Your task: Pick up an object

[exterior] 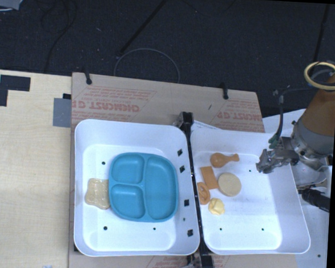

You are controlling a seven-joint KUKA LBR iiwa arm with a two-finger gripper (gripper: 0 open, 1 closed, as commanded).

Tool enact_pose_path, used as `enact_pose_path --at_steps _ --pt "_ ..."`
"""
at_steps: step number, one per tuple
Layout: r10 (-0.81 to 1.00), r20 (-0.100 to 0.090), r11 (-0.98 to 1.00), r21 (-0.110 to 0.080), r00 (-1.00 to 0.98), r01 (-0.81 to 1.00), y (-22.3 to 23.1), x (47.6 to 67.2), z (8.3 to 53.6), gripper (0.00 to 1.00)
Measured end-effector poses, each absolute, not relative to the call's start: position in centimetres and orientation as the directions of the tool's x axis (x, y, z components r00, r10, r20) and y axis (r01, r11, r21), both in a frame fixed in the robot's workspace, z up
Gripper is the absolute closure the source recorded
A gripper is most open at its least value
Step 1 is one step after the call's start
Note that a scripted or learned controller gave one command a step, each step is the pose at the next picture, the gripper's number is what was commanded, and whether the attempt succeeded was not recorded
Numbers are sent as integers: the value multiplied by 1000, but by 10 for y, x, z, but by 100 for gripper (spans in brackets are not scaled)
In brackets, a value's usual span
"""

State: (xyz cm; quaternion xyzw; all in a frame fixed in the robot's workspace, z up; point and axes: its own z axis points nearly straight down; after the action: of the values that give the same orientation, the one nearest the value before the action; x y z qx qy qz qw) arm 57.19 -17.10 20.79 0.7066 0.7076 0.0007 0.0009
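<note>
The right bin [263, 234] holds several small food-like pieces near its left side: an orange drumstick shape [224, 159], an orange flat strip [208, 177], a pale round disc [229, 184], a small orange ring-like piece [202, 193] and a yellow lump [216, 207]. My gripper [267, 161] hangs over the right bin's upper right rim, well to the right of these pieces. Nothing shows between its fingers, and their gap is too small to read.
The left bin [93, 137] carries a blue divided plate [143, 187] and a pale yellow piece [98, 193] at the plate's left edge. A black divider clamp [188, 178] runs between the bins. Cables and arm hardware [315, 195] sit beyond the right bin's right rim.
</note>
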Motion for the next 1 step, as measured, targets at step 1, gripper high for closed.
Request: enact_pose_path --at_steps 1 --pt "1000 0 1 0 -1 1000 -172 572 235 100"
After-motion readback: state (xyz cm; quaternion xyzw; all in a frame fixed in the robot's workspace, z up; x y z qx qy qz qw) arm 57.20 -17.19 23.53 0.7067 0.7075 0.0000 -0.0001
